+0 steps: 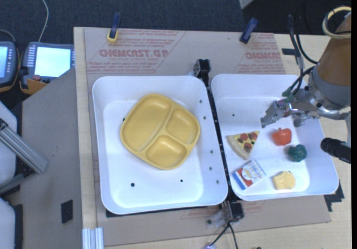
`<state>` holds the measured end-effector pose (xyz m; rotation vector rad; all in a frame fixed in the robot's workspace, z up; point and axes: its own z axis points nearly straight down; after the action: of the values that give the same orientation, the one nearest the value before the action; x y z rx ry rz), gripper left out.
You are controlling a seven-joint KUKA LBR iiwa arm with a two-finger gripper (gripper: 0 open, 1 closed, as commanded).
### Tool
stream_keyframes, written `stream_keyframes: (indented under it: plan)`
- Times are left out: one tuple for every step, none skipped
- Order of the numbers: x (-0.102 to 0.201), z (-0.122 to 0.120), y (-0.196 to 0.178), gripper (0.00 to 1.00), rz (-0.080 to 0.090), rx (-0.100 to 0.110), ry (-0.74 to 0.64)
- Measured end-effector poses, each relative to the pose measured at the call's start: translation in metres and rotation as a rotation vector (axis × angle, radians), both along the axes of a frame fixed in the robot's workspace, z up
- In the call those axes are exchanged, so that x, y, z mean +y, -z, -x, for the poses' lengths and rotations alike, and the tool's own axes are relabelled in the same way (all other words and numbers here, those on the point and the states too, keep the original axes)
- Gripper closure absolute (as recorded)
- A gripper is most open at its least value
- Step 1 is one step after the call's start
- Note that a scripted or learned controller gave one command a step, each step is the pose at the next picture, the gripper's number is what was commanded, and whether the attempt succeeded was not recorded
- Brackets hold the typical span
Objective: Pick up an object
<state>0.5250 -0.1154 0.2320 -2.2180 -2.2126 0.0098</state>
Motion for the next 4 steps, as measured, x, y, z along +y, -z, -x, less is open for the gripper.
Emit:
stream_keyframes:
  plan:
    - [0.000,-0.002,-0.005,0.00,0.002,-0.011,-0.003]
    - [-0.001,-0.010,0.053,0.00,0.000,-0.003,-0.002]
    - [0.005,-0.005,0.116,0.00,-0.001,-0.001,-0.002]
    - [0.005,-0.007,0.144,0.00,-0.001,-0.014,-0.002]
